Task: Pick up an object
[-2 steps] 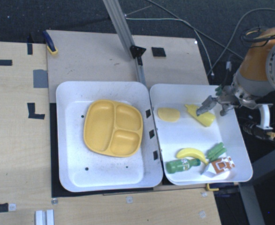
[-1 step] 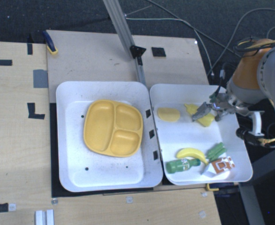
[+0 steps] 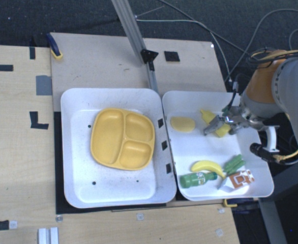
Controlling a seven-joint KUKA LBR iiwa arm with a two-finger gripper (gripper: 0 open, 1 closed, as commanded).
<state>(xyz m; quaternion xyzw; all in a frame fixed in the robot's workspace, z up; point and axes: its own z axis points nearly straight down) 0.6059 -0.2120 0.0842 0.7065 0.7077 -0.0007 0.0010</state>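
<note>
My gripper [image 3: 221, 126] is low in the right bin [image 3: 205, 149], at its upper right part, right on a small bright yellow object [image 3: 208, 116]. A part of that yellow thing also shows below the gripper's grey tip. Left of it lies a pale yellow oval piece [image 3: 182, 124]. Toward the bin's front lie a banana [image 3: 209, 166], a green bottle [image 3: 197, 179], a green leafy item [image 3: 234, 163] and an orange-and-white carton [image 3: 240, 179]. The arm with its orange band [image 3: 263, 83] comes in from the right.
The left bin [image 3: 72, 136] holds a yellow divided plate [image 3: 123, 138]. A metal pole [image 3: 133, 29] slants down to the bins' shared back edge. Cables run over the dark floor behind the right bin.
</note>
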